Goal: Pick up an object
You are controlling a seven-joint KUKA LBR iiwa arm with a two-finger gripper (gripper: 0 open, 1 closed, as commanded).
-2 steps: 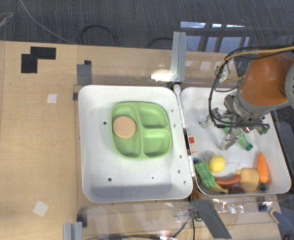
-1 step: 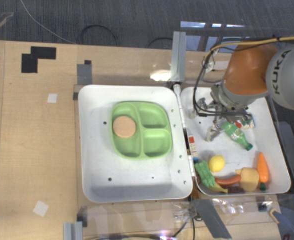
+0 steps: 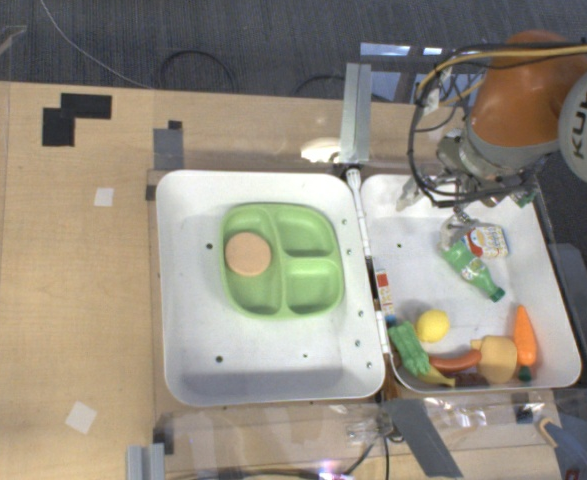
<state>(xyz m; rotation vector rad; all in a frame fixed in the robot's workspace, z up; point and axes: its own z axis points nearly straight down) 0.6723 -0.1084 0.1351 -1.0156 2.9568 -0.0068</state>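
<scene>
My gripper (image 3: 465,216) hangs over the green bottle (image 3: 470,263) lying in the right bin (image 3: 563,368); I can't tell the jaws' state. It looks light, slick and rounded, so I'd grip across its middle.

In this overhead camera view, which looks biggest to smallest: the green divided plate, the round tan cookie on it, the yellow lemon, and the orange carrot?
1. Green divided plate
2. Tan cookie
3. Carrot and lemon: the carrot is longer, the lemon rounder, too alike to rank.

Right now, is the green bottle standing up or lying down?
Lying down. The green bottle rests on its side in the right bin, cap toward the carrot.
</scene>
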